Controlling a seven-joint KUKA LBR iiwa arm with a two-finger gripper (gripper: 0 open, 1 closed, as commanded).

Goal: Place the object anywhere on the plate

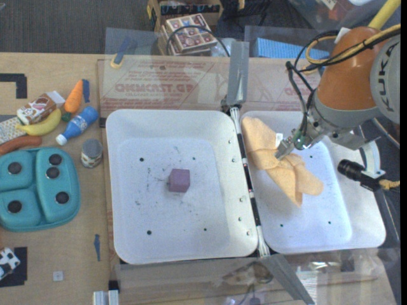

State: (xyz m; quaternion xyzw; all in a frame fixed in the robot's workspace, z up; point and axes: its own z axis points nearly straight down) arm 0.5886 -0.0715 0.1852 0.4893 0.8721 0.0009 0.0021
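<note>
Two shallow white bins side by side on a pale wooden surface [51,259]. Left bin [127,234]: smooth moulded plastic, rounded corners, floor speckled with dark flecks; one small purple cube [179,180], matte, lying flat near the centre. Right bin [343,234]: a soft yellow-orange cloth [286,170], crumpled and folded, stretched on a diagonal from the upper left corner toward the middle. End effector [284,148] low over the cloth's upper part, tips apparently at the fabric; open or closed cannot be told at this resolution. Grey arm with glossy orange band [346,75] entering from the right. Left of the bins: teal compartmented plate [38,186], banana [39,126], carrot [74,97], small blue-capped bottle [77,124], tin can [91,152].
</note>
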